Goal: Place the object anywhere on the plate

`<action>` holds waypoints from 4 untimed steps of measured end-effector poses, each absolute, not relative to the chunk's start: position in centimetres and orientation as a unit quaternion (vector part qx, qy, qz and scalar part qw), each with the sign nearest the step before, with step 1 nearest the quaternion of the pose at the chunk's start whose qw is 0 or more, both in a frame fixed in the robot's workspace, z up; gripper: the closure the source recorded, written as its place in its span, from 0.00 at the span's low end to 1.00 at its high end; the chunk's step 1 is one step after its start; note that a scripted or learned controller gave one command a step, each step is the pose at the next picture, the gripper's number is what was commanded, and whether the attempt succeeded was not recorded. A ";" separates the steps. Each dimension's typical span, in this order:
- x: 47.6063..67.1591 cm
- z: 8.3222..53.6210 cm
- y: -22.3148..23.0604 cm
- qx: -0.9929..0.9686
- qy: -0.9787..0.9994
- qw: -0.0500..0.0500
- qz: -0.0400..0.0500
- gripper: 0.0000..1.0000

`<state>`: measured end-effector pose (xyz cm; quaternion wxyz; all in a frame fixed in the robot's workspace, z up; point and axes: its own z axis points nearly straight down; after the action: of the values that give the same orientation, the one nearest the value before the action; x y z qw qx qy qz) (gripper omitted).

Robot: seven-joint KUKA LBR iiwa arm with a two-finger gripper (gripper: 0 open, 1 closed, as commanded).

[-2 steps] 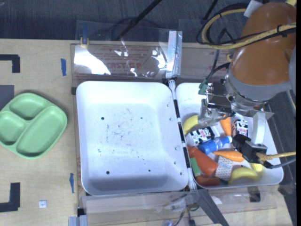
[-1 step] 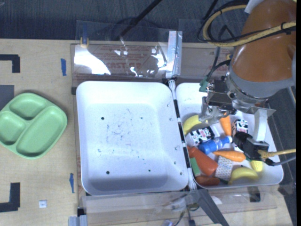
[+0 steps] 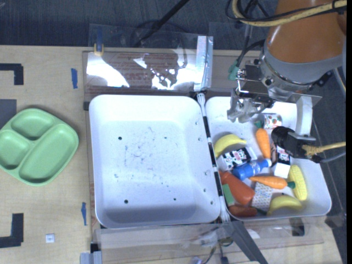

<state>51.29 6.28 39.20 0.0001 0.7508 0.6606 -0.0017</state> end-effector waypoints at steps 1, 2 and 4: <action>49.5 43.4 2.9 0.705 0.709 0.001 -0.001 1.00; 48.1 43.4 0.6 0.765 0.644 -0.001 -0.003 1.00; 53.0 28.9 16.1 0.686 0.728 -0.001 -0.002 1.00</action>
<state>53.00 16.10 28.88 -0.0013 0.6855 0.7281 -0.0019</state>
